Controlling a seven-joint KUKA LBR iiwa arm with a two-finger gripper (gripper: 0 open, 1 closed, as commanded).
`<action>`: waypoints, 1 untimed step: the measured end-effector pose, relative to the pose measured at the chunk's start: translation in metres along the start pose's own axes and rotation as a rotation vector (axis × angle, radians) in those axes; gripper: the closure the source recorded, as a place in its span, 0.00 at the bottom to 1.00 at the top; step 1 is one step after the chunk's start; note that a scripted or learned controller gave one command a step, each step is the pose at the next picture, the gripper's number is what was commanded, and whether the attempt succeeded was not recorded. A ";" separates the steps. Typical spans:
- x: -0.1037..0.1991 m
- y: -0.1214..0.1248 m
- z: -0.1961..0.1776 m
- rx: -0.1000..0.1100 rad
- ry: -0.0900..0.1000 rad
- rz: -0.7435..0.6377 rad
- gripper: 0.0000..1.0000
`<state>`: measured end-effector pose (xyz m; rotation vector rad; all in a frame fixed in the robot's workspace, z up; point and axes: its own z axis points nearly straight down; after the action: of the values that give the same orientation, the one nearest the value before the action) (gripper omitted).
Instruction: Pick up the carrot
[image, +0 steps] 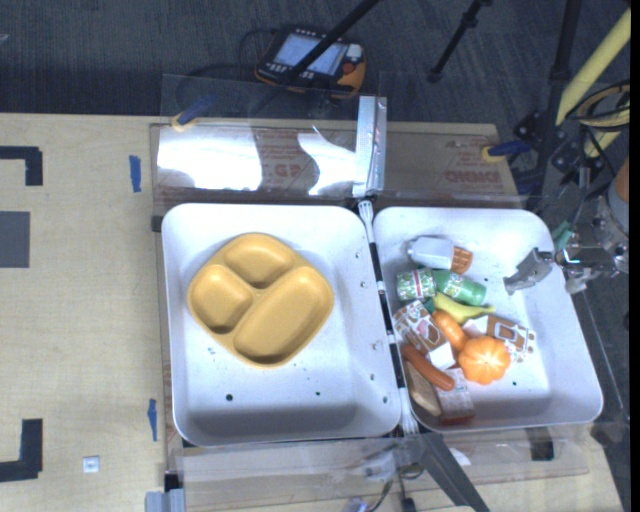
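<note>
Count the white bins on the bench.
2. The left bin holds a yellow divided plate; the right bin holds a pile of toy food.

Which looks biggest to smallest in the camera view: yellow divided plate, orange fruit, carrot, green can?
1. yellow divided plate, by far the largest.
2. orange fruit.
3. carrot and green can: too alike to rank.

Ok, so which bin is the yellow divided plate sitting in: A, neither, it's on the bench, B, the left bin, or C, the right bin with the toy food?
B: the yellow divided plate lies inside the left bin, apart from the toy food piled in the right bin.
</note>
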<state>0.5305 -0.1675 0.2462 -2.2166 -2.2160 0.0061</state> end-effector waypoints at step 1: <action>0.046 0.007 0.130 -0.021 -0.009 -0.222 0.00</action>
<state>0.5370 -0.1212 0.1161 -1.9706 -2.4638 -0.0080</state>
